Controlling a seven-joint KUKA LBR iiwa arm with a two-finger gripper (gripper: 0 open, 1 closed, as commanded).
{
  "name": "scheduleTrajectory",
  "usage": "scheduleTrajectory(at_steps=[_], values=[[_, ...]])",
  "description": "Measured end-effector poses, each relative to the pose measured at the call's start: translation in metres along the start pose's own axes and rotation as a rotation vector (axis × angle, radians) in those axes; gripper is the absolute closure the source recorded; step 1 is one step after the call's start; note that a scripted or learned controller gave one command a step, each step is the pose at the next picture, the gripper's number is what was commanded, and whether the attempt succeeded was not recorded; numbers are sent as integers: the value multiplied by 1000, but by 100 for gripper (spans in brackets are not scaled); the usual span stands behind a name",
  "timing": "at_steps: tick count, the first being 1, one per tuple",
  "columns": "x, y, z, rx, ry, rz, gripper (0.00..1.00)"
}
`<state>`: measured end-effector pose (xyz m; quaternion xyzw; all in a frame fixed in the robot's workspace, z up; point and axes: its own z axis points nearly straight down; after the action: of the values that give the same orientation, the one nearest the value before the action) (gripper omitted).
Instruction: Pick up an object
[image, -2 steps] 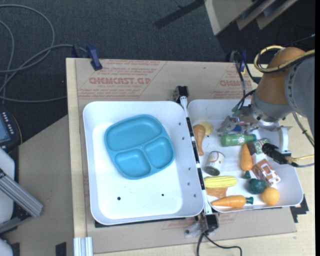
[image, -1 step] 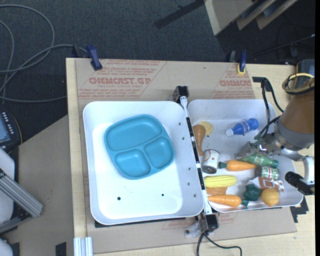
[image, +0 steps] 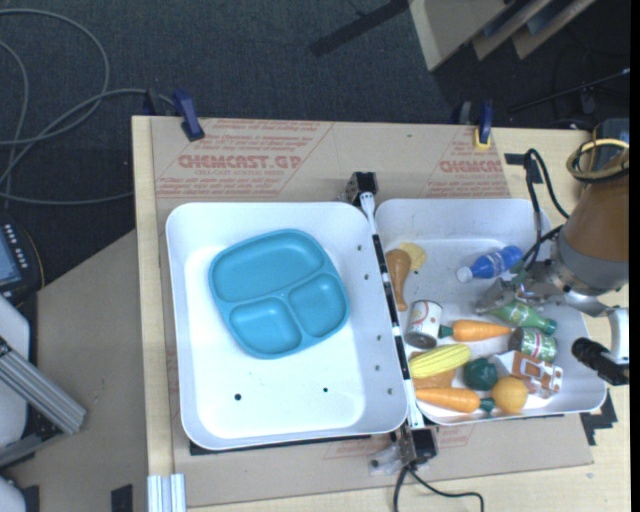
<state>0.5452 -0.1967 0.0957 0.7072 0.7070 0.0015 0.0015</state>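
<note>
The right bin (image: 450, 222) holds several toy foods. Among them are a clear bottle with a blue cap (image: 492, 264), a carrot (image: 480, 330), a yellow corn cob (image: 440, 360), a small can (image: 423, 320) and a green bottle (image: 530, 318). My gripper (image: 507, 296) hangs low over the bin's right side. It sits just below the clear bottle and right above the green bottle's left end. The grey arm with its orange band (image: 600, 225) comes in from the right.
The left bin (image: 300, 395) holds a blue divided plate (image: 278, 290). At the right bin's front lie a second carrot (image: 448, 399), a dark green piece (image: 480, 373), an orange fruit (image: 510, 393) and a red-and-white packet (image: 545, 377). A brown wooden piece (image: 399, 270) lies by the divider.
</note>
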Motion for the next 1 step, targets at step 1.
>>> scheduleTrajectory(at_steps=[1], values=[[76,64,12,-1,0,-8,100]])
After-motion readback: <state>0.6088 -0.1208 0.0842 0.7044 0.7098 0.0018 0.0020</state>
